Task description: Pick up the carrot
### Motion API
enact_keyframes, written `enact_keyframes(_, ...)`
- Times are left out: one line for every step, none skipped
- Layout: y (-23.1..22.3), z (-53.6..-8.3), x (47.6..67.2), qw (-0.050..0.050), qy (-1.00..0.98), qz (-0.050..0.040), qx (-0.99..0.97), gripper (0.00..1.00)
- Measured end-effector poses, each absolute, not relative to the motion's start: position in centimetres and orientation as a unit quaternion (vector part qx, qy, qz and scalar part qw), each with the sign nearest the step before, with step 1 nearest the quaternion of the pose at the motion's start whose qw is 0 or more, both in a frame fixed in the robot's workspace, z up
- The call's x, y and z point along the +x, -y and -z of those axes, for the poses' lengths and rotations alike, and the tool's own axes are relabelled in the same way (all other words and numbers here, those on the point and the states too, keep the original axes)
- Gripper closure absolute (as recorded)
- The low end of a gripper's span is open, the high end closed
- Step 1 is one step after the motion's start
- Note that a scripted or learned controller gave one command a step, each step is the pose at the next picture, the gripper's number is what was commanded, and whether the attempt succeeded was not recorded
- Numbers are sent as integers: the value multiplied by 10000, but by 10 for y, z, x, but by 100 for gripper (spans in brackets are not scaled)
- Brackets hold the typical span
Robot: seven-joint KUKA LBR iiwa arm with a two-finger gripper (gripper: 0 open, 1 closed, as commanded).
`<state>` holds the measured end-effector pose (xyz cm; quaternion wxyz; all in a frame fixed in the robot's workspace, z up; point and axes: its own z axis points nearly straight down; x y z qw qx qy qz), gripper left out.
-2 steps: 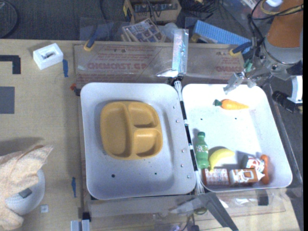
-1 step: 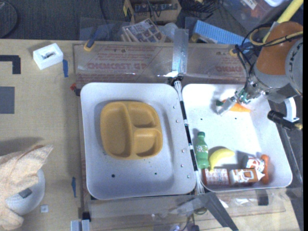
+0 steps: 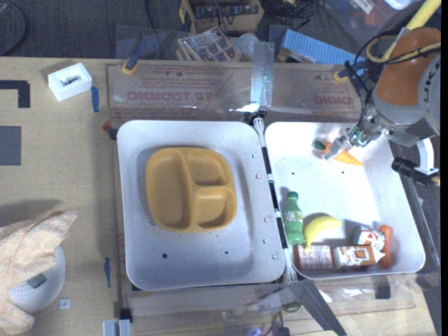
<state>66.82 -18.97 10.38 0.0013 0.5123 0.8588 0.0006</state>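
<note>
Two white bins sit side by side on the desk [image 3: 42,180]. Left bin [image 3: 133,257] has a yellow tray [image 3: 190,187]. Right bin [image 3: 399,208], far corner: the carrot [image 3: 347,158] lies just beneath the end effector [image 3: 341,144], apparently touching; finger spread, cannot tell. Bottle [image 3: 292,218], banana [image 3: 320,226], cartons [image 3: 343,255] crowd the near edge.
</note>
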Motion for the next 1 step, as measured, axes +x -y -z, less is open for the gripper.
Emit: enact_keyframes(144, -242, 669, 22, -8726, -7, 4885, 100)
